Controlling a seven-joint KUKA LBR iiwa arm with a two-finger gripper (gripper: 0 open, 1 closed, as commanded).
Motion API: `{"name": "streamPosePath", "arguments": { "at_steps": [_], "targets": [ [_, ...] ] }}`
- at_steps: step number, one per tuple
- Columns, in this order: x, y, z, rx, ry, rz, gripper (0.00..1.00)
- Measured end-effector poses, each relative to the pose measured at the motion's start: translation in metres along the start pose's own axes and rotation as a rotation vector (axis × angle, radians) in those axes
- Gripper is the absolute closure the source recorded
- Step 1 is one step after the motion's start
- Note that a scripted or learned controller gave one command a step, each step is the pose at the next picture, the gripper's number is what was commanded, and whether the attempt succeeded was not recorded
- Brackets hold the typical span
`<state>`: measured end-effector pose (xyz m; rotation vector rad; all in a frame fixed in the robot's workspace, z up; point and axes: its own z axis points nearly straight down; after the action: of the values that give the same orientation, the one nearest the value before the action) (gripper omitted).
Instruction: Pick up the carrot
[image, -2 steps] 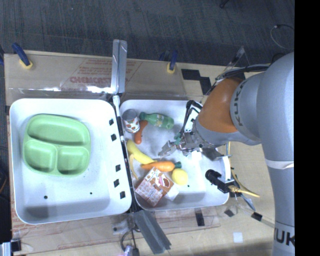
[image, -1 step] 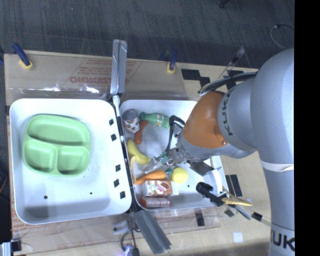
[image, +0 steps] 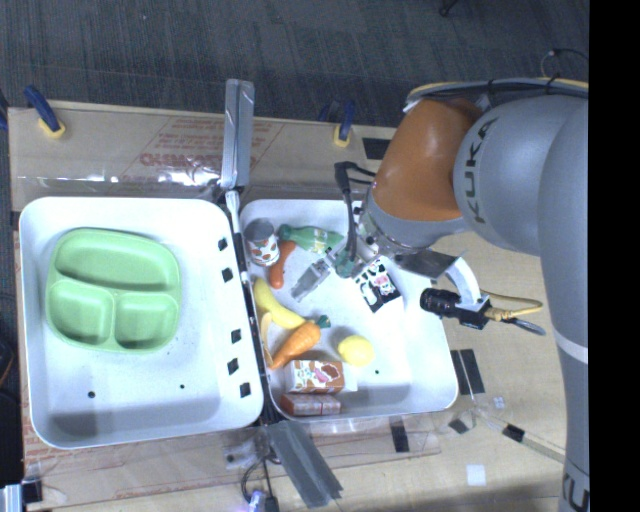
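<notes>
Carrot location: I find the carrot (image: 297, 342) in the right bin (image: 432, 395), lying at a slant near the bin's left wall, leafy end up toward the right; it rests on the bin floor, not lifted.
Neighbours: a banana (image: 274, 305) lies just above it and appears to touch its upper side; a yellow lemon (image: 355, 350) sits just to its right; a printed carton (image: 316, 377) lies just below, close enough that I cannot tell whether they touch.
Tool position: the tool (image: 312, 279) hangs over the middle of the right bin, above the banana and short of the carrot, reaching in from the arm (image: 500, 160) on the right.
Tool state: the metal fingers (image: 305, 284) read as one narrow wedge with nothing between them; I judge them close together, yet I cannot tell for certain.
Step in hand: approach, by my judgement; no grasp made.
Advice: I would bring the tool down toward the carrot's middle; set the fingers across its short width, not along its length; spread them before descent.
Risk: crowding on three sides; a finger may land on the banana or carton and nudge the carrot away.
Left bin: the green divided tray (image: 115, 290) is well apart.
</notes>
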<state>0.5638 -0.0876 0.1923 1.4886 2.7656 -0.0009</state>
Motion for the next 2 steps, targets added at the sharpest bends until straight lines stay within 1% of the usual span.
{"name": "streamPosePath", "arguments": {
  "at_steps": [1, 2],
  "targets": [
    [-0.035, 0.023, 0.070, 0.000, 0.001, -0.312, 0.00],
    [-0.029, -0.002, 0.091, -0.011, -0.007, -0.517, 0.00]
  ]
}}
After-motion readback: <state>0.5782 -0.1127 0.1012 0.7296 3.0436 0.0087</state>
